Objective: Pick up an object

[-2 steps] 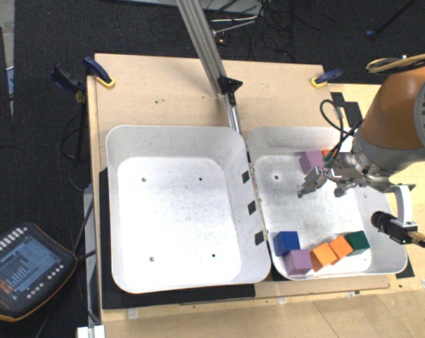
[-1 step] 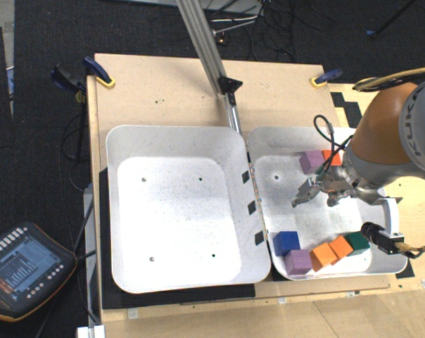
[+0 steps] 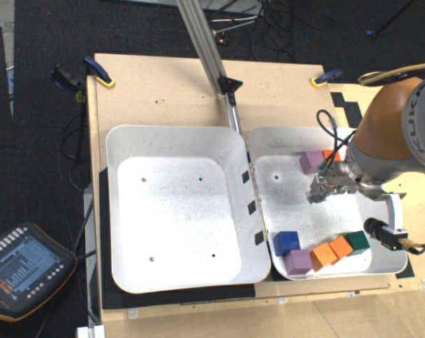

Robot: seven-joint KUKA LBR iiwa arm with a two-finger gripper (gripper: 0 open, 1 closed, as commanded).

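The right bin holds several blocks. A purple block lies near its upper middle, with an orange block partly hidden behind the arm beside it. Along the front edge sit a blue block, a second purple block, an orange block and a green block. My gripper hangs low over the bin floor just below the upper purple block, its tips pointing down-left. No block shows between them.
The left bin lies beside the right one. A metal pole slants from the top down to the bins' joint. A teach pendant lies at the lower left, off the bench. Clamps grip the board's far corners.
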